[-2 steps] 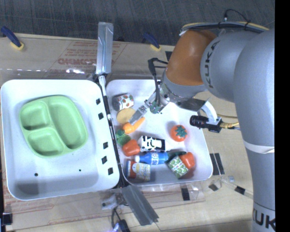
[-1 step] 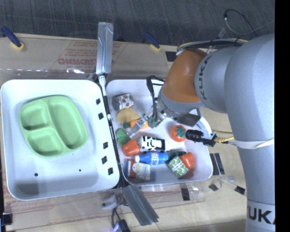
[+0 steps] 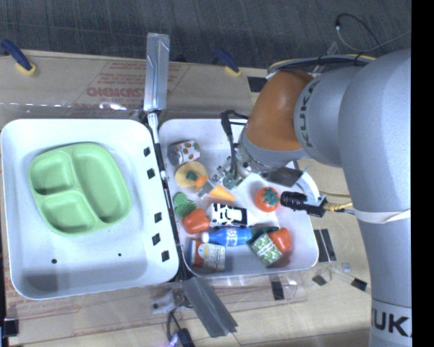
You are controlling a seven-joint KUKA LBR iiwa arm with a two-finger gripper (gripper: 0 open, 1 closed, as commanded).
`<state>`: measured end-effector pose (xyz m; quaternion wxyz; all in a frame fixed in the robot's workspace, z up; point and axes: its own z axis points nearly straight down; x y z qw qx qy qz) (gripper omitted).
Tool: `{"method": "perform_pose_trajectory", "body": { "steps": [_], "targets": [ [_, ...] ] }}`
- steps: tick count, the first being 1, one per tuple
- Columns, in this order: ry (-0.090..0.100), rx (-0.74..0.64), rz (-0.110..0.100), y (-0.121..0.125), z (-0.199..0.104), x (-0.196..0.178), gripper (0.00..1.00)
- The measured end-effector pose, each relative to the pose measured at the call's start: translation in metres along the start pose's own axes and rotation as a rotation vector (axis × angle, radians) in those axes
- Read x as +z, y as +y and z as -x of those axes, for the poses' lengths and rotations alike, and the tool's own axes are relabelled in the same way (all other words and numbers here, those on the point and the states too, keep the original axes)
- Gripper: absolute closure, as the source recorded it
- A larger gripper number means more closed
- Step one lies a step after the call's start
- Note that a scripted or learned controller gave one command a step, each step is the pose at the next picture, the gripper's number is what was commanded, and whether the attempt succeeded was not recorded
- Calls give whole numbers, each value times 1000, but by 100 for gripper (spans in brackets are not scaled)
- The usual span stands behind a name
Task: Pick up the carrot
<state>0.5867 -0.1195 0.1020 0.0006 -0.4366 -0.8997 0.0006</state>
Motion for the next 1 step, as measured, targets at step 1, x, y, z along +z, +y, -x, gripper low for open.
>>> {"method": "perform_pose_trajectory", "body": {
  "steps": [1],
  "targets": [
    [-3,-115,3,11,-13,-117,100]
  ]
}}
